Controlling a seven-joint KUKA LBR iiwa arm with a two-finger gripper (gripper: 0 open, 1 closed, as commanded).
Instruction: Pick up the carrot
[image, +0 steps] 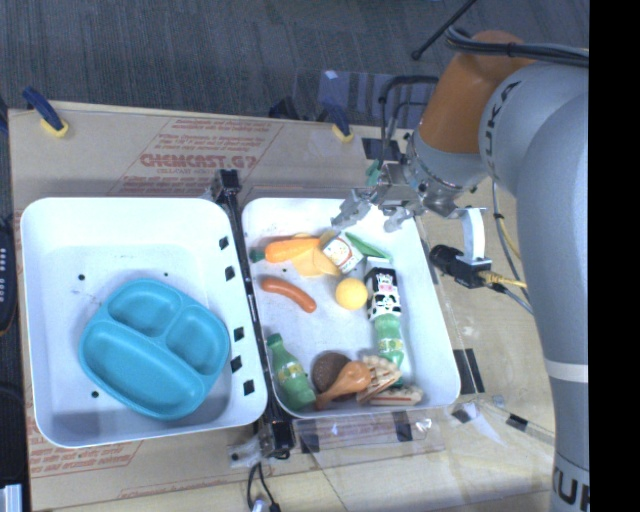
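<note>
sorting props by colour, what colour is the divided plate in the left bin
Light blue all over, plain; the divided plate shows best in the camera view, lying in the left bin.

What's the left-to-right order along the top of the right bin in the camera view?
Carrot → small packet with a red label → gripper, above the bin's far edge. The blue divided plate sits further left, in the other bin.

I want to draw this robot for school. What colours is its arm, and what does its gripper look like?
The arm is big, round and smooth, mostly light grey, with a wide orange band above the wrist. The gripper is small, made of grey and silvery metal parts. Dark cables loop behind the wrist, and dark letters show low on the grey casing.
</note>
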